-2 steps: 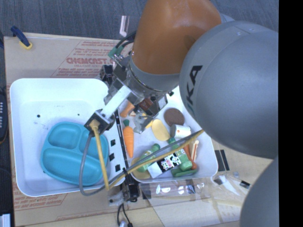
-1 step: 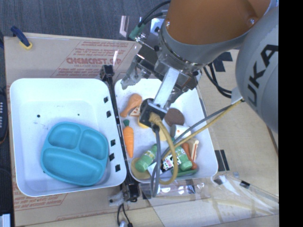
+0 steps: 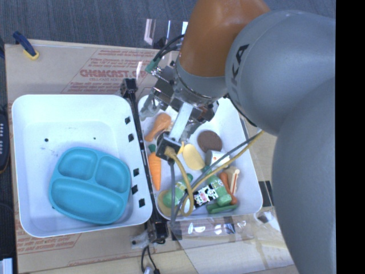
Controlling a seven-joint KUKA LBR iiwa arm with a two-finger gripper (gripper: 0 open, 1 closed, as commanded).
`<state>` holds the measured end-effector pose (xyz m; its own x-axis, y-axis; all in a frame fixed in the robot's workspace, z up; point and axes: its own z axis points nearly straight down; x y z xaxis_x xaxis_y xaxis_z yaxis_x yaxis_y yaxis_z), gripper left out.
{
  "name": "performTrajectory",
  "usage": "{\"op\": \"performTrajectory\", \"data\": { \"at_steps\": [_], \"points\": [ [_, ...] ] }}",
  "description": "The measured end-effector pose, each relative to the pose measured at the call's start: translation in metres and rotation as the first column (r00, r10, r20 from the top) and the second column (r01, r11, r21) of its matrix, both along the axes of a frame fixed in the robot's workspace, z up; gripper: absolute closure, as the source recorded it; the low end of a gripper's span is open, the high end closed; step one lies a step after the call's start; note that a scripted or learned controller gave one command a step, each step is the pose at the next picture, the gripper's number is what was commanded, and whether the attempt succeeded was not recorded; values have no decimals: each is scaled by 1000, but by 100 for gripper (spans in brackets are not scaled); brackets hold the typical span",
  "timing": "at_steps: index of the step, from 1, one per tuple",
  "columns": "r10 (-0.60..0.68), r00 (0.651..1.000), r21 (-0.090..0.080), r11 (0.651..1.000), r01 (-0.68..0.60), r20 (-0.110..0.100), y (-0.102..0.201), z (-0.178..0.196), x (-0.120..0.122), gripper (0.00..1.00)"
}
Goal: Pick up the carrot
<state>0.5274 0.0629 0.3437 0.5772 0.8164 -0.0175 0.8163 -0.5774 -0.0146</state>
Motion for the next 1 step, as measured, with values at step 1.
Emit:
{"op": "performTrajectory", "data": {
  "at_steps": [1],
  "points": [
    [248, 969, 5, 969, -248, 17, -43, 53, 38, 0]
  ]
}}
